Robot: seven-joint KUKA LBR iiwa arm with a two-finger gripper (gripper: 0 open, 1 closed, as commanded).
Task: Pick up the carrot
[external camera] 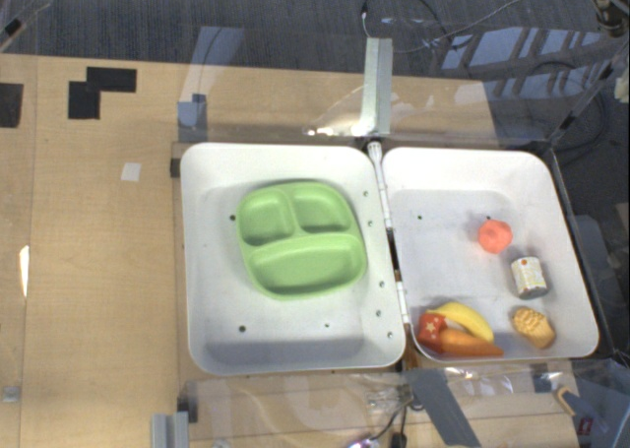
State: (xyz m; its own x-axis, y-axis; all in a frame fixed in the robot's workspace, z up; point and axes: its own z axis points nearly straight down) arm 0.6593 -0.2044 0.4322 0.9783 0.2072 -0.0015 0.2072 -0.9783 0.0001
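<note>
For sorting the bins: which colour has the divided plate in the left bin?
Light green; the divided plastic plate shows clearly in the camera view.

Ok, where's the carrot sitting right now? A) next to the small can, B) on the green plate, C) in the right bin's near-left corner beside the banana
C: the carrot lies in the right bin, near-left corner, against the banana and a red item.

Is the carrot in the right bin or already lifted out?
In: the carrot lies flat in the right bin's near corner, against the banana.
</note>
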